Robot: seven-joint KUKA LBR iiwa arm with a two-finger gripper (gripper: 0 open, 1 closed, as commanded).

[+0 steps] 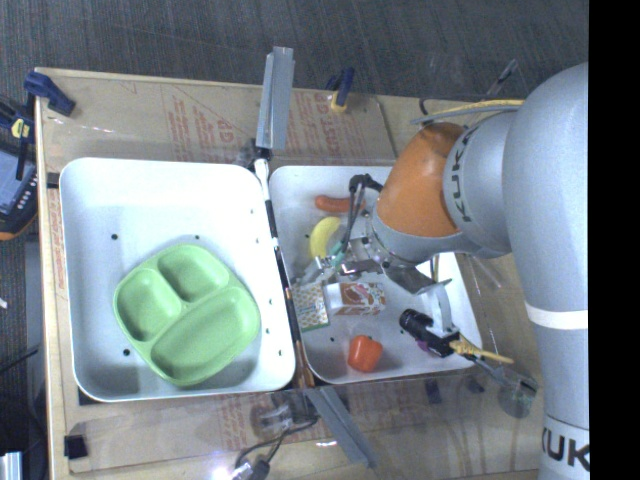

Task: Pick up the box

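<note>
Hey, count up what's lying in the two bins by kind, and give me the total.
Plates: 1 – green plate
Boxes: 2 – middle box, wall-side box
Toy foods: 3 – banana, sausage, pepper
Total: 6

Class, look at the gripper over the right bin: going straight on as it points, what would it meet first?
Probably the small carton just beyond the gripper, by the left wall of the right bin; the box lies beside that line. Depth is unclear: bin floor may come first.
</note>
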